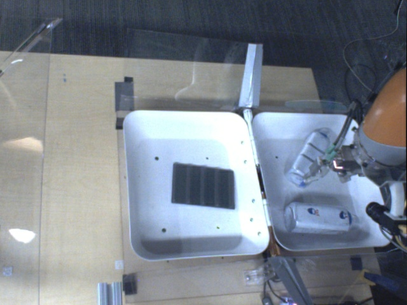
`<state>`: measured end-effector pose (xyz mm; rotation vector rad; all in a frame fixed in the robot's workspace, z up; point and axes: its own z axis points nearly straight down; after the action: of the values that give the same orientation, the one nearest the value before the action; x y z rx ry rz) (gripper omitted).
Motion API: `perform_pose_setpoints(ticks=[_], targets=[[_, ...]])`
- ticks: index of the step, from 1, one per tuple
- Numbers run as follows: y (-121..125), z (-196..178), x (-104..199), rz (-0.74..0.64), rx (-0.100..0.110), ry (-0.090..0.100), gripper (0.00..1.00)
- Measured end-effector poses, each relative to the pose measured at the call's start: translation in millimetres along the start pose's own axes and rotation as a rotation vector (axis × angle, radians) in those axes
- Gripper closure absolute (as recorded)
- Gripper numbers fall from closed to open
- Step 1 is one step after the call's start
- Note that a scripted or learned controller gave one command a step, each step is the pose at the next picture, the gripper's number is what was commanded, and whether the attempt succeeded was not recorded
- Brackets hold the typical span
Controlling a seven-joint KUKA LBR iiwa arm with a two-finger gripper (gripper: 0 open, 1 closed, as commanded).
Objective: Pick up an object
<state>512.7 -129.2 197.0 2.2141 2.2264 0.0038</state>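
Two bins on desk point(76, 170); right bin point(273, 138) holds clear plastic bottle point(308, 157) far, silver can point(318, 216) near. Gripper point(336, 164) at bottle's right end; open or closed, cannot tell. Best: centre over bottle's width, close firmly, lift straight; slippery.

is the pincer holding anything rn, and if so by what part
It cannot be told. The pincer sits at the lower end of the clear plastic bottle in the right bin, but no grip shows. The can lies apart.
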Motion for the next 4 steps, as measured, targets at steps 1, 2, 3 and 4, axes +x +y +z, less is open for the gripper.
perform_pose_setpoints(ticks=[1,2,3,4], targets=[[59,87,-10,0.075,-0.018,-0.003,0.0],[65,108,33,0.027,-0.009,-0.001,0.0],[131,112,14,-0.084,0.097,0.025,0.0],[134,119,-49,-0.19,0.108,0.056,0.0]])
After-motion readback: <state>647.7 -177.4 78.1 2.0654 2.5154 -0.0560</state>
